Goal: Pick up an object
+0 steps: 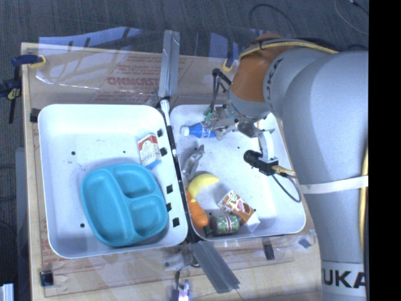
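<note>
At the right bin's far-left corner: a blue bottle [194, 130] lay on the floor, touching the gripper [216, 121].
Gripper: you could not tell its state from above.
Right bin [285, 221]: a yellow fruit [202, 184], orange carrot [198, 213], dark can [224, 224] and printed carton [237, 205] sat near its front-left corner.
Left bin [53, 121]: a blue divided tray [124, 202] and small carton [148, 149].

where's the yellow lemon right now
In the camera view, the yellow lemon lies in the right bin, near its left wall, just above the orange carrot.
</note>
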`<move>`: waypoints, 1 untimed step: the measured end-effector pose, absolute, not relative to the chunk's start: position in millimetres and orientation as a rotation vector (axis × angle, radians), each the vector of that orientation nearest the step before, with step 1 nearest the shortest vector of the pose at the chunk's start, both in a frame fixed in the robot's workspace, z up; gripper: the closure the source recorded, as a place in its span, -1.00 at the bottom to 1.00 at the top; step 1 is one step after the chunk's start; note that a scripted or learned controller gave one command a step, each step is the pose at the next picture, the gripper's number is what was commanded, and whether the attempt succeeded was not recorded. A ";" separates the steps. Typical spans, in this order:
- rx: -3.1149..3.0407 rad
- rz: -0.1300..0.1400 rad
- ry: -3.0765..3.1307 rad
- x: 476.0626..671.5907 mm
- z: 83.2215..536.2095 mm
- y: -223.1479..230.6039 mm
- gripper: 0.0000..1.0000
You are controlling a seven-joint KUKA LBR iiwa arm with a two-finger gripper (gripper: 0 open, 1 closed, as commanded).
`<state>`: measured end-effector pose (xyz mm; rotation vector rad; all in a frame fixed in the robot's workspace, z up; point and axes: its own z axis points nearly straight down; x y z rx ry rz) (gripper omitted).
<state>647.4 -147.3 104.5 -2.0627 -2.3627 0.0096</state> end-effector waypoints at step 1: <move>-2.292 0.016 -2.131 653.9 92.1 -162.7 -1.00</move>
